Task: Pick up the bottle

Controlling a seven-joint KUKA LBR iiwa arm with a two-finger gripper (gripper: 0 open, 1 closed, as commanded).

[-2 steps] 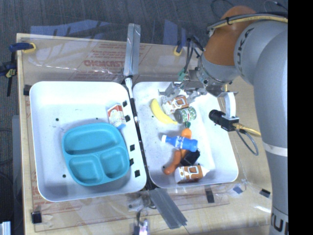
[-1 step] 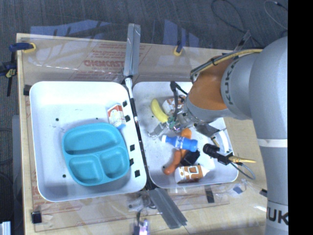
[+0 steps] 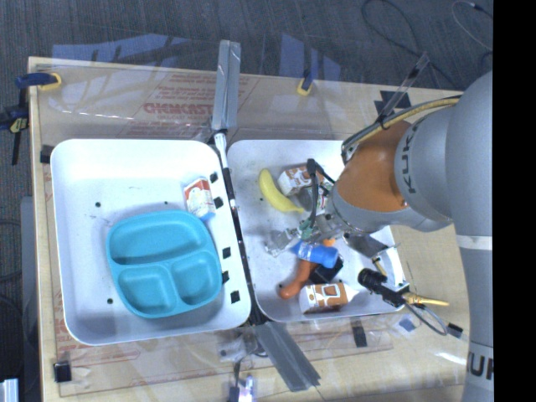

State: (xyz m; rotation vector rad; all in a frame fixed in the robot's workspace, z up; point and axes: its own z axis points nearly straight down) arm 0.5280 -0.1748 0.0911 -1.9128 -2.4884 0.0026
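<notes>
**A:** What is seen of the surface and the room?

**B:** A pale tabletop (image 3: 435, 342) is covered by a clear sheet (image 3: 126, 99). A dark carpeted floor (image 3: 251, 7) is seen beyond it, with cables (image 3: 394, 11) lying on it. Two white bins are set side by side. A banana (image 3: 275, 193) is laid in the right-hand bin (image 3: 251, 162) of the view, and the left-hand bin (image 3: 84, 166) is found across the divider from the banana.

**A:** Where is the bottle, and what is crowded around it?

**B:** The bottle (image 3: 295, 246), clear with a blue label, is seen lying on its side just below the banana in the view, in the same bin. The tool (image 3: 312, 224) is held close over the bottle, on the side facing the banana. Whether the tool is apart or together cannot be told.

A blue thing (image 3: 327, 256) and an orange thing (image 3: 296, 283) are seen just beside the bottle, on the side away from the banana. A brown-and-white carton (image 3: 325, 296) is laid beyond them. A smaller carton (image 3: 296, 177) is placed just beside the banana, toward the arm (image 3: 435, 166).

Across the divider from the banana, a blue divided plate (image 3: 163, 262) and a red-and-white carton (image 3: 198, 197) are kept.

**A:** Can any writing be read?

**B:** Red lettering (image 3: 177, 107), read as "CHEMCAST", is printed on the sheet, up and to the view's left of the banana. "KU" is made out on the grey arm. The print on the cartons is too small to be read.
</notes>
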